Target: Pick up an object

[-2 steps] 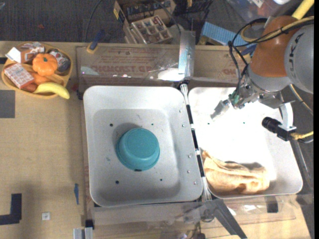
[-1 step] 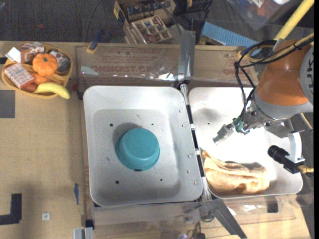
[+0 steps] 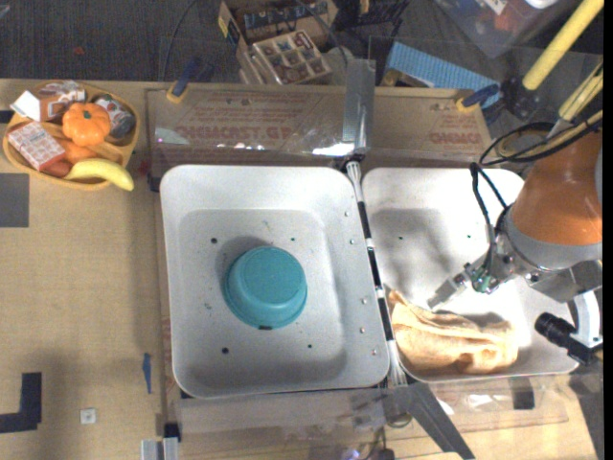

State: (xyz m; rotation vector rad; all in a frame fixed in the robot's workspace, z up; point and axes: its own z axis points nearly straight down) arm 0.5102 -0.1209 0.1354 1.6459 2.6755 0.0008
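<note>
Your arm comes in from the right and hangs low over the right bin [image 3: 421, 195], with the claw [image 3: 450, 293] angled down toward the tan cloth [image 3: 450, 338] that lies crumpled against that bin's near wall. You can read that slant as a line-up on the nearest soft thing, since the cloth offers folds to pinch. Whether the claw is released or clenched, I cannot tell; nothing is seen caught in it, so count the cloth as not picked up. The teal bowl [image 3: 266, 286] sits upside down in the middle of the left bin [image 3: 192, 209], well apart and harder to grip.
</note>
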